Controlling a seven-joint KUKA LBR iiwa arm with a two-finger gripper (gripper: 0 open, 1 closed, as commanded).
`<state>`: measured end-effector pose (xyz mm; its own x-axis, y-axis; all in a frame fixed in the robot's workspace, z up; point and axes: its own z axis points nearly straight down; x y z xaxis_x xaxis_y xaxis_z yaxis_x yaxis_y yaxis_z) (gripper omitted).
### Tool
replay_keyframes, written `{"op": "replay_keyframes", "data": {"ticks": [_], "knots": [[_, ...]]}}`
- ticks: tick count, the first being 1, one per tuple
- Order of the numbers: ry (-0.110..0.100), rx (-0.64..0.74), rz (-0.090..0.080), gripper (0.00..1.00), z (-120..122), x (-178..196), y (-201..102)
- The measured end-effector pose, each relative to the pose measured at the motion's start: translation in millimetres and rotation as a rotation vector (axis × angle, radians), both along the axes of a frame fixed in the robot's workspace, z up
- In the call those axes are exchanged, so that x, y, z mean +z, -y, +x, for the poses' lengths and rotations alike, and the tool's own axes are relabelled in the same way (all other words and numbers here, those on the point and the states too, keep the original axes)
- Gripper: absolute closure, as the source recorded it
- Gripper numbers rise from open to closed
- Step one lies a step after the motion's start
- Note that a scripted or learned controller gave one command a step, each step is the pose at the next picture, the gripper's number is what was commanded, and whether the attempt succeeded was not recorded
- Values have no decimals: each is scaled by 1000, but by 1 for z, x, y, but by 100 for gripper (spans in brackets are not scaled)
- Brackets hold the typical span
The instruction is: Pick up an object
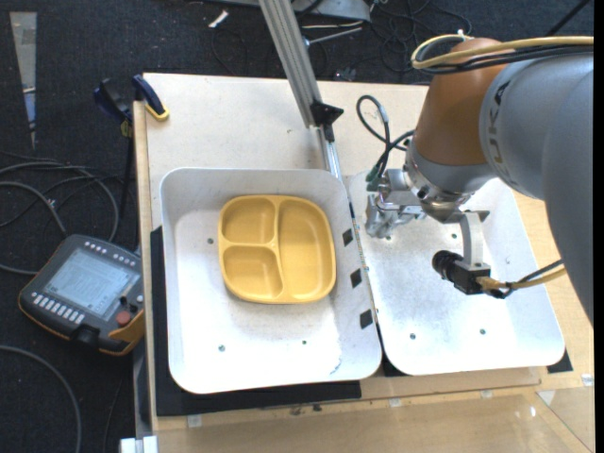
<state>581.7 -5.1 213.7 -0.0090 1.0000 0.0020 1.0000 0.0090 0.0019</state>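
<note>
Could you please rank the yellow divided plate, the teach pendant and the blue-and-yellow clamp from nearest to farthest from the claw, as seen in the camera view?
Measured from the claw, over the right bin's left edge:
1. Yellow divided plate, in the left bin, just to the claw's left.
2. Blue-and-yellow clamp, at the bench's far left corner.
3. Teach pendant, on the floor beyond the bench's left edge.

A robotics lab: the KUKA arm [510,111] over 2 white bins [189,347], a teach pendant [83,293] and loose cables [38,196] on dark carpet
</note>
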Motion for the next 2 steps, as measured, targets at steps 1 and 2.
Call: {"op": "replay_keyframes", "data": {"ticks": [1, 2], "knots": [[1, -1, 0, 100, 13, 12, -45], [-1, 0, 0, 100, 22, 9, -100]]}}
